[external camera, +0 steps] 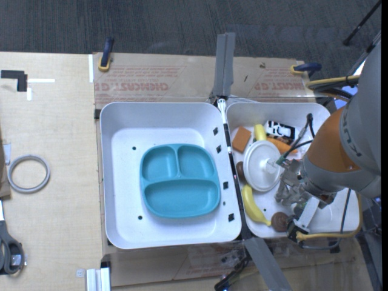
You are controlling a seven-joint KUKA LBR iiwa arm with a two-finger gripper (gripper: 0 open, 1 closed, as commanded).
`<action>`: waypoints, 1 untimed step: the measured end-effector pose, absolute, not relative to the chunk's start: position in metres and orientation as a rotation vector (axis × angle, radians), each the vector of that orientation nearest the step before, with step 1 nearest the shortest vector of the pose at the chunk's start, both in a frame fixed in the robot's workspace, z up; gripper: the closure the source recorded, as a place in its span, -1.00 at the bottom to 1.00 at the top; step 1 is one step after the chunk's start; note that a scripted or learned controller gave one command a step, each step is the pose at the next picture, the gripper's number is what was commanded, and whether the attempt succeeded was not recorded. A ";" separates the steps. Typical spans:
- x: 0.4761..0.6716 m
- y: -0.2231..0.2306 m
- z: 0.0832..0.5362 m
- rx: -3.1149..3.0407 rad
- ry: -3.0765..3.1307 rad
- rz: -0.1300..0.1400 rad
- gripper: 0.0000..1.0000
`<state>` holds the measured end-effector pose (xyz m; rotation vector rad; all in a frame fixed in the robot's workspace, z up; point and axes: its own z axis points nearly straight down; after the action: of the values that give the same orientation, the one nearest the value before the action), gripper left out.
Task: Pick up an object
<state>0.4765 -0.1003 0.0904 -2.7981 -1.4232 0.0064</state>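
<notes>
Fingers (290, 190) are lost in a tangle of metal and cable low over the right bin (339, 220), and I cannot tell whether they are spread or closed, nor whether anything sits between them. Just beside them lies a white round lid-like piece (262, 164), with a banana (253, 206) below it and a brown round thing (279, 221) near the bin's front edge. An orange block (242, 139), a yellow piece (259, 131) and a black-and-white item (281, 128) crowd the far end, partly hidden. The arm (339, 153) covers much of this bin. A teal divided plate (180, 180) lies in the left bin (115, 180). A grey ring (28, 173) rests on the desk (48, 235).
</notes>
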 end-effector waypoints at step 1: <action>0.476 -0.106 0.090 -3.005 -0.907 0.008 1.00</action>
<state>0.4762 -0.1062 0.0905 -3.0055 -0.9074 0.0079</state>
